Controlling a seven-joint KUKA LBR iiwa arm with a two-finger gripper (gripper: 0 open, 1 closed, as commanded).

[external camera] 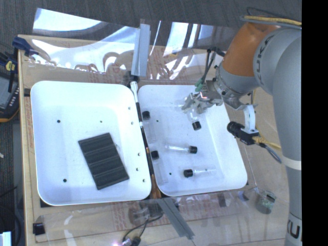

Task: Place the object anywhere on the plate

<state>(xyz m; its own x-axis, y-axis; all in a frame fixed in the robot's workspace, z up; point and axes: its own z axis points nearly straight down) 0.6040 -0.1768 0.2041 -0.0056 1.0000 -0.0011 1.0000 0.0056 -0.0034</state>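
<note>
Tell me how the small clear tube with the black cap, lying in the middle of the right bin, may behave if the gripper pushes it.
The clear tube looks round and lies on its side on the smooth floor of the right bin, so it will probably roll. It looks small and thin, so likely light, and may slide away. Its clear, glossy body suggests a slippery grip.

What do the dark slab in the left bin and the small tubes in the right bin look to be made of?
The slab looks like matte dark grey plastic or rubber: its top is ridged and shows no glare. The tubes look like clear plastic or glass with black caps; the bin's white shows through their bodies. Both bins look like glossy white plastic, with soft reflections.
</note>
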